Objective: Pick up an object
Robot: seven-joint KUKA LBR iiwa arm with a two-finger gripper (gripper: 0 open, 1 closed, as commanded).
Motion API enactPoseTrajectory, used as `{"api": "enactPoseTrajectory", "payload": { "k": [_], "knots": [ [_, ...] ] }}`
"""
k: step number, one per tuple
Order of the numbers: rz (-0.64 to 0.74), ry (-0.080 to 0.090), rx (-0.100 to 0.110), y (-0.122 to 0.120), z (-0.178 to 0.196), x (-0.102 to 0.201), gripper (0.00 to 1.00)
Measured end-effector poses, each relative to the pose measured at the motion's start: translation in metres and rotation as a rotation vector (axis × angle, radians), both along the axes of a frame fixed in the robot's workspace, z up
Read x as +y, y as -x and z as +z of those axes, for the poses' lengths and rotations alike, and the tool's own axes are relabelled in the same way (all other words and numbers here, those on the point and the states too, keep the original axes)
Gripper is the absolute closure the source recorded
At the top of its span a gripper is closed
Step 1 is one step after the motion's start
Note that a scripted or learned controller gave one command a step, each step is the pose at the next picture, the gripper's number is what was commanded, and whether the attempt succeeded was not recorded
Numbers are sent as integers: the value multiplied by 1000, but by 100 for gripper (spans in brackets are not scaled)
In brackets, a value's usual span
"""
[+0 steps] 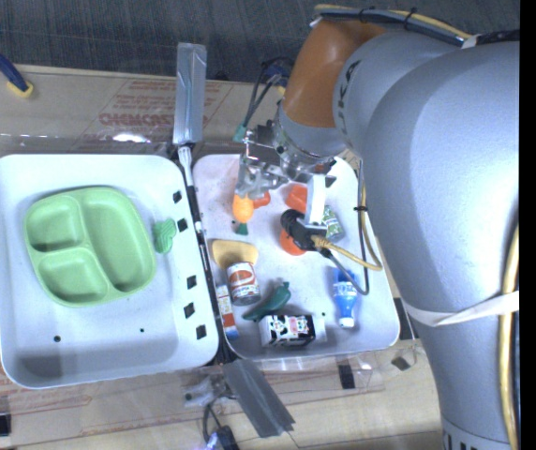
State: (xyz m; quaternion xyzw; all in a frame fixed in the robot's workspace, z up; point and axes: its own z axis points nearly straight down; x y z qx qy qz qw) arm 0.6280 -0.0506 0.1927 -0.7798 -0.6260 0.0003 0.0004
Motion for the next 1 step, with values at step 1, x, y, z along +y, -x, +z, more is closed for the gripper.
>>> {"api": "enactPoseTrajectory", "payload": {
  "k": [1],
  "knots": [
    [0,0,2,0,-1,0,0]
  ]
}}
